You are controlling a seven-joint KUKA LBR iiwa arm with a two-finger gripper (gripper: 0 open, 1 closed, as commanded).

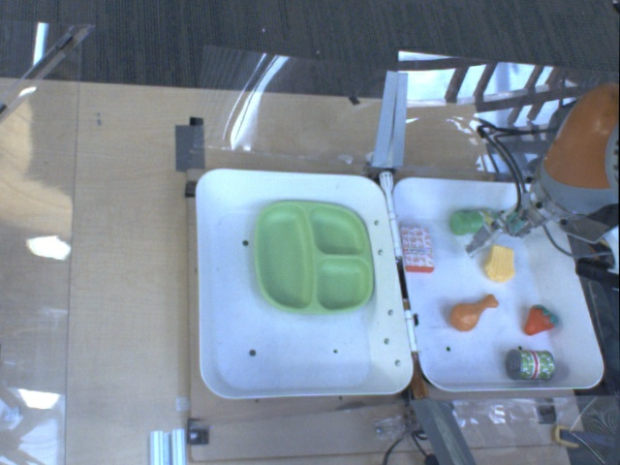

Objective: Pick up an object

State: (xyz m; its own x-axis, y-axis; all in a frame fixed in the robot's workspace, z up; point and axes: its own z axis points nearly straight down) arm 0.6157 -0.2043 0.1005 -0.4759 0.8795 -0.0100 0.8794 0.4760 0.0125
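In the left bin [223, 356] on the wooden worktop [107, 260], a light green divided plate [314, 257] lies flat near the middle, its three compartments facing up. Just across the seam, in the right bin [436, 366], a small red-and-white packet [416, 247] lies near the left wall. Further right, a green toy vegetable [467, 222] rests near the bin's far side, and the tool [492, 232] hangs just beside it, above a yellow wedge of toy cheese [500, 263]. The tool's fingers look spread, with nothing visibly between them, though at this size the tips are hard to make out. Toward the near side lie an orange toy drumstick [472, 312], a small green-and-white can on its side [531, 364], and a red toy strawberry [540, 321] with a green top. The arm [584, 153], orange above grey, reaches in over the bin's right side, with black cables looping beside it.
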